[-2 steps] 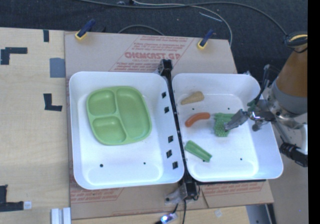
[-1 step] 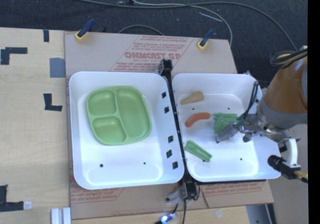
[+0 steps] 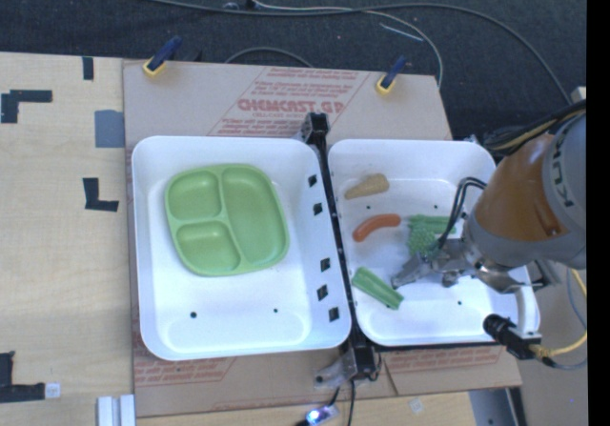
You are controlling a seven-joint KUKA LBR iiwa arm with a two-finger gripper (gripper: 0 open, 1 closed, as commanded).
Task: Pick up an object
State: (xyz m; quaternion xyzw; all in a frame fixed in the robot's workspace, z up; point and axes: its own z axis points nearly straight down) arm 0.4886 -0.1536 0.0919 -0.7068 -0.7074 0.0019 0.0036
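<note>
Bench inventory, seen from above at a slant.

Left bin (image 3: 152,253): shallow, white. Holds one green divided plate (image 3: 227,219) with three compartments, lying flat toward the bin's 12 o'clock half.

Right bin (image 3: 419,324): shallow, white, touching the left bin along a black clipped seam. Contents:
- Tan bread-shaped piece (image 3: 367,187), at 11 o'clock of the bin.
- Orange sausage-shaped piece (image 3: 377,225), just toward 6 o'clock of the tan piece, lying roughly level.
- Green broccoli-like piece (image 3: 422,233), near the bin's middle, at 3 o'clock of the sausage piece.
- Green flat leaf-like piece (image 3: 377,288), at 7 o'clock of the bin, tilted.

Arm: grey with an orange band, entering from 3 o'clock. Gripper (image 3: 412,273) is low over the right bin, between the broccoli-like piece and the leaf-like piece, tip pointing toward 8 o'clock. Whether the pincer is open or closed cannot be told; no item is seen between its tips.

Surroundings: brown cardboard sheet (image 3: 286,100) beneath both bins, fastened by two yellow-and-blue clamps (image 3: 162,56) at its 12 o'clock edge.
</note>
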